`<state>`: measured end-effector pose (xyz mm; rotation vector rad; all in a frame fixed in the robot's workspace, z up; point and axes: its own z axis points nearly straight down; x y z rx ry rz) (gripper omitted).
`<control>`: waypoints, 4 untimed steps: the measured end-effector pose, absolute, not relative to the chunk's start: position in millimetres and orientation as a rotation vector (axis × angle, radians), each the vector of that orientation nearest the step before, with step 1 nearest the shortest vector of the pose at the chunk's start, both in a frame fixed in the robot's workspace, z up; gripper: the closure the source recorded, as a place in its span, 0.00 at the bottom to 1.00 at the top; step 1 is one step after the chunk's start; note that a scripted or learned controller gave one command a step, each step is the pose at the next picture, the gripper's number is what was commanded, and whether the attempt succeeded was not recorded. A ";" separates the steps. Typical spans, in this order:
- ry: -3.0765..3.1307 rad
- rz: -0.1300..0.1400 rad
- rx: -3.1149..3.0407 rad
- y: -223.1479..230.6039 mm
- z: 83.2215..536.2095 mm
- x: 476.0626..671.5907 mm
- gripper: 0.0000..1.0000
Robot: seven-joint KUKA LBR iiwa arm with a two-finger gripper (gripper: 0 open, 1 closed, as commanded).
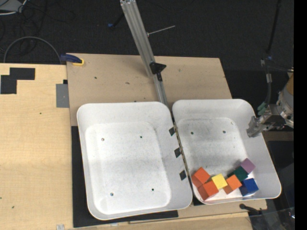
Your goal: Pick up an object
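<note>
Small coloured wooden blocks (225, 180), clustered in right white bin's (211, 110) near corner; gripper (255, 127) at far-right rim, finger state indiscernible, nothing visibly held.

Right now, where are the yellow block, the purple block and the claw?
yellow block (219, 181): camera view, on its top face.
purple block (247, 166): camera view, on its top face.
claw (253, 129): camera view, at its grey tip over the right bin's edge.
</note>
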<state>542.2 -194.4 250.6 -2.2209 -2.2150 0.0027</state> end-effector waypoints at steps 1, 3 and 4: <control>-2.217 0.004 -2.218 -195.6 260.0 542.0 1.00; -2.224 0.007 -2.208 -197.8 278.5 541.6 1.00; -2.228 0.008 -2.203 -198.7 287.7 541.6 1.00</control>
